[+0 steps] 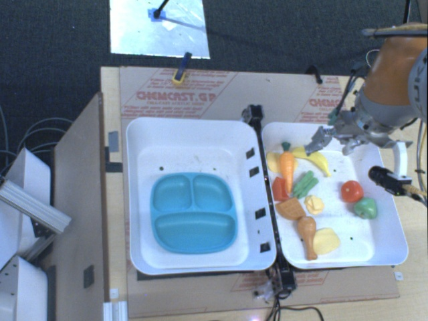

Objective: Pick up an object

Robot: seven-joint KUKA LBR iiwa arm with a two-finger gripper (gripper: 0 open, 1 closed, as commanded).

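Down at the near edge, the right bin (391, 241) carries the whole spread of toy food. Closest in, a brown chicken drumstick (307, 231) stands on end in the frame, with a pale yellow slice (327, 241) touching its right side. Just past them, an orange-brown wedge (291, 209) and a small yellow piece (313, 204) sit side by side. Off to the right, a green pepper (365, 208) lies just beside a red tomato (352, 191).

Moving up the bin: a green bean pod (304, 184) is angled across the middle, and a red piece (279, 189) sits at the left wall. The carrot (287, 168) points down toward it, leafy end away from us. Next to the carrot lies the yellow banana (317, 161), slanting down to the right.

And there's the gripper (321, 140), right over the banana's far end, tilted down to the left. Spread or closed? Cannot tell from this angle. Nothing shows as held. Behind it, the grey arm with its orange band (394, 65) comes in from the right.

The left bin (144, 199) holds a blue divided plate (194, 212), lying flat.

Farther back, both bins rest on a printed cardboard sheet (221, 89). A yellow-and-blue clip (180, 72) sits at its far edge, and a silvery sheet (157, 15) lies beyond on dark floor.
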